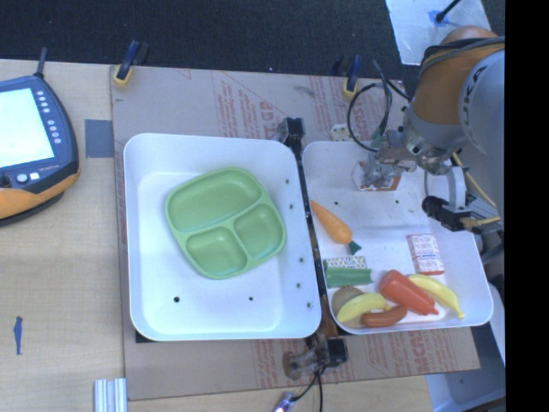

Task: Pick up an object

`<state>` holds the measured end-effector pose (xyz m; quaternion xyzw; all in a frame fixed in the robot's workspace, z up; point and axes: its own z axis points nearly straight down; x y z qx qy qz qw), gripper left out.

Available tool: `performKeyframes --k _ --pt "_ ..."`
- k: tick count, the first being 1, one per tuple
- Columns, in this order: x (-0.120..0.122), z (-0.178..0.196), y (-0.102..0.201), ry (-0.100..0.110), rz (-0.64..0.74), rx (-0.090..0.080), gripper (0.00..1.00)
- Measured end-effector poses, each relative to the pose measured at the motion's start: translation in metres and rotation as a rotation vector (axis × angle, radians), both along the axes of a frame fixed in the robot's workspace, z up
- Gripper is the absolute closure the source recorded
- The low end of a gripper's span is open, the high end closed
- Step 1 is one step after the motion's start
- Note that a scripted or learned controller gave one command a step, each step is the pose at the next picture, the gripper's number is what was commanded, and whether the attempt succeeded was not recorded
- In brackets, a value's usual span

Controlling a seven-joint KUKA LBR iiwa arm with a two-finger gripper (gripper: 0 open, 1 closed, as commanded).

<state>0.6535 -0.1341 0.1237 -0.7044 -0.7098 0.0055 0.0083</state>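
A sheet of brown cardboard [223, 101] covers the bench, clamped at its far edge, and bears two shallow white bins side by side. The left bin [146, 230] holds a green divided plate [225, 221] lying flat near its middle, with bare white floor on every side of the plate, widest toward the near rim. The right bin [326, 166] keeps its far half largely open. There the KUKA arm [459, 84] reaches in from the right, its gripper [377, 177] low over the bin's far end, well apart from the toys; whether its fingers are spread or closed cannot be told. The toy food crowds the right bin's near rim: a red pepper [407, 291] between two yellow bananas [364, 305], a brown sausage [384, 317] touching them, a green block [347, 275] by the dividing wall. A toy carrot [331, 221] lies alone along that wall, farther up. A small red-and-white packet [425, 253] sits beside the right rim. A handheld control pendant [30, 144] rests left of the cardboard.
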Motion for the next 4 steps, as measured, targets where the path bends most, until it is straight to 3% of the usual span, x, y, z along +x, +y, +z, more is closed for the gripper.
performKeyframes --k 1,2,3,4 --pt "-0.029 -0.032 -0.047 -0.016 -0.004 -0.006 1.00" --pt "-0.064 0.040 0.012 -0.017 -0.001 -0.005 1.00" --pt "-0.024 0.085 -0.040 -0.019 -0.005 -0.005 1.00" --pt "-0.024 0.084 -0.040 -0.018 -0.005 -0.005 0.00"
